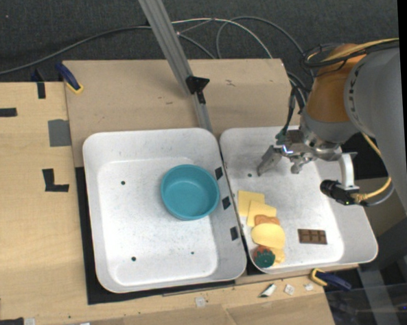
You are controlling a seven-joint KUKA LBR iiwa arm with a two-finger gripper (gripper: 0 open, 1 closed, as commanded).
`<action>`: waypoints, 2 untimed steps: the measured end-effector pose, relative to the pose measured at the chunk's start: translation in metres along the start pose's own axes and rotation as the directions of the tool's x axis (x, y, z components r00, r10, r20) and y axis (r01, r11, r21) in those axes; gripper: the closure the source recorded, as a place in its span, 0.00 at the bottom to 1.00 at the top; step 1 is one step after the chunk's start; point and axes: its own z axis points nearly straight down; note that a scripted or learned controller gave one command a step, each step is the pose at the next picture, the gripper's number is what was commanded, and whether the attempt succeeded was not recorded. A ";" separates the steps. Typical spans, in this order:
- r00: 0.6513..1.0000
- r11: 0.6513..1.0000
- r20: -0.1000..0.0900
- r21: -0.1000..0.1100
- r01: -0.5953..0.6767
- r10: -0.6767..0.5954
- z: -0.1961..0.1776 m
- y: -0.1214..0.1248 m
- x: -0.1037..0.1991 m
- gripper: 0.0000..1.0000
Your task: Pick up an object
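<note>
Near edge of my right bin (346, 252): small pile of objects in the near-left corner, a green-blue round thing (265, 258) at the very front, a yellow-orange lump (268, 235) just behind it touching, then flat yellow slabs (253, 205) stacked behind that along the left wall. A brown chocolate-like block (312, 237) lies apart, toward the near-right part of the bin floor. Left bin (113, 267) holds a teal bowl (189, 191) upright, near its right wall, mid depth

My gripper (279, 162) sits further back over the right bin's far half, fingers spread apart, nothing between them, one finger (266, 161) angled down-left toward bare bin floor. Can't tell if the tips touch the floor

Task progress, my judgement: nothing picked yet, grasp still to do. Nearest candidates are the yellow slabs, nearer the front and slightly left of my gripper, close but not touching; the brown block is further off toward the near-right. Left: move over one, lower, close, lift
</note>
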 end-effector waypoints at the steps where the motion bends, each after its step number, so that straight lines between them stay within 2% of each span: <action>1: 1.000 1.000 0.002 -0.006 0.000 0.000 0.044 0.000 0.001 0.00; 2: 1.000 1.000 0.000 -0.006 0.001 -0.001 0.033 0.000 0.002 1.00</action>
